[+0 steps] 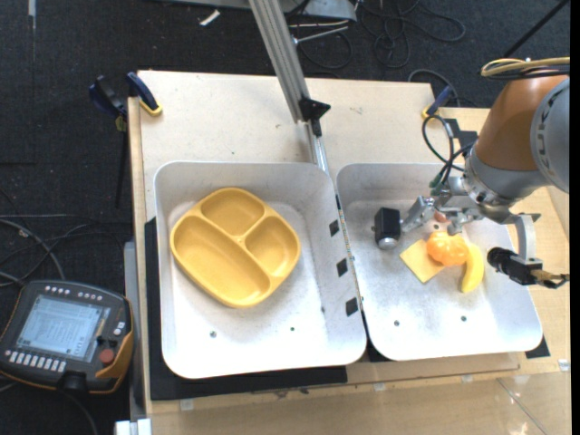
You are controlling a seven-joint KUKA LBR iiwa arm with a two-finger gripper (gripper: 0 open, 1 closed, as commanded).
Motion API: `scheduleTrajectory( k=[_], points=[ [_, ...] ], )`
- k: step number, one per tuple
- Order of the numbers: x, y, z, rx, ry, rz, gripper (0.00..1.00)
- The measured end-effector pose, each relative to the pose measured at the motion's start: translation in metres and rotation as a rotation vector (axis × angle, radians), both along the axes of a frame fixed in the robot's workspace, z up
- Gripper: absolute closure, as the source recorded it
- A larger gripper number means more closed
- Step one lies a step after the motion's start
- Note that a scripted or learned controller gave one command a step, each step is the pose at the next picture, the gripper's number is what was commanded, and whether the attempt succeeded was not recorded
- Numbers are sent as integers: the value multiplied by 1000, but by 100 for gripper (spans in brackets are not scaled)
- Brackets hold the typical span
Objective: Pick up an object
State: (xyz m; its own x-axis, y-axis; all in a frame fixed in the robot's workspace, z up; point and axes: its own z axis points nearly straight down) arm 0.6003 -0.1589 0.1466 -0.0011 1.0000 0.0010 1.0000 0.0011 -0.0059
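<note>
Orange fruit (445, 247): lies directly under your pincer (443, 227), in the right bin (507, 320).
Banana (471, 270) and yellow slab (421, 262) touch it below; black cylinder (388, 227) sits left. Pincer opening: you cannot tell.

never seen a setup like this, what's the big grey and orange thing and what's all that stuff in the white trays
It is a robot arm, seen by one camera fixed above the bench and looking down at a slant; the arm reaches in from the right. Its gripper hangs low over the right bin. In that bin lie an orange, a banana, a flat yellow slice and a small black object. The left bin holds a yellow divided plate. Whether the gripper holds anything cannot be told. Its job is to pick up one object.
</note>
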Motion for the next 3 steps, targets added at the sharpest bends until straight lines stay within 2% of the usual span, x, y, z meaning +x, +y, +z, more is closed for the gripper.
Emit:
scheduleTrajectory(
  k=[1, 2, 3],
  points=[
    [6, -1, -30, -5, -25, 1, 0],
    [7, -1, -21, -5, -27, 0, 100],
    [9, 2, 22, -2, -10, 2, 100]
  ],
)
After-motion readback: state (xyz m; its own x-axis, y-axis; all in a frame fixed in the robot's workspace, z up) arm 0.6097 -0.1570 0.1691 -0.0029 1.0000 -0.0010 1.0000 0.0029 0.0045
